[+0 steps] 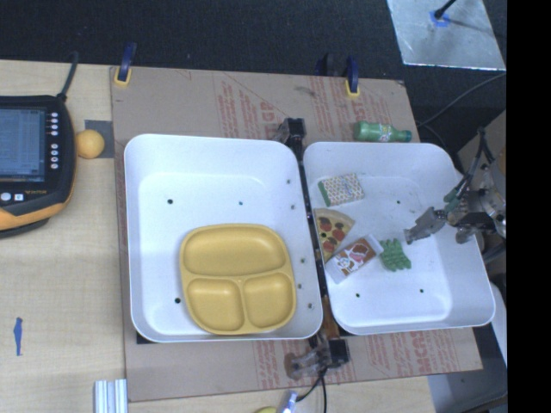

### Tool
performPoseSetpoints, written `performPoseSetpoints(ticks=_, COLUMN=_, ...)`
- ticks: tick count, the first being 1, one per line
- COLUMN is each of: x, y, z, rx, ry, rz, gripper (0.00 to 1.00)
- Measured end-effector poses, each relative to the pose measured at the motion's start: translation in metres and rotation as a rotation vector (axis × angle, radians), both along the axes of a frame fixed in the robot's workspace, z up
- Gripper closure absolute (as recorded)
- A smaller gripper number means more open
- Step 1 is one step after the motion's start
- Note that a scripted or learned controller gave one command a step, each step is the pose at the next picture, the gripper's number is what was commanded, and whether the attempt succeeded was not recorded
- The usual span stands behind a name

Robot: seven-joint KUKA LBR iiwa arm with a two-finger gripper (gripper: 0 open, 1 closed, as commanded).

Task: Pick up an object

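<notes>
In the right bin, camera view: the gripper hangs low over the floor, fingers pointing toward the bin divider. I can't tell how far apart its tips are, and nothing shows between them.

Nearest object is the green toy, just beside the tip, a little nearer the bin's front wall. It's small, knobbly and roughly round, with no clear long axis. My read: a short shift that way lines it up.

Further along the fingers' line, by the divider, lie three flat printed cards: a brown-and-white packet, a pizza slice and a pale box. Being so thin, they're probably hard to pinch.

Well beyond the divider sits a glossy yellow divided plate in the left bin.
</notes>
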State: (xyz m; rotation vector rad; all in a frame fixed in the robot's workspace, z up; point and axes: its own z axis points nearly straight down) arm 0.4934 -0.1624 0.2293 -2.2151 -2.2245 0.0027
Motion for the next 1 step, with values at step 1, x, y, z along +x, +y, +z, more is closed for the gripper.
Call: performPoseSetpoints(ticks=1, x=0.0279, y=0.0045, z=-0.1201, rx=-0.001, ry=0.001, rz=0.002, gripper=0.0)
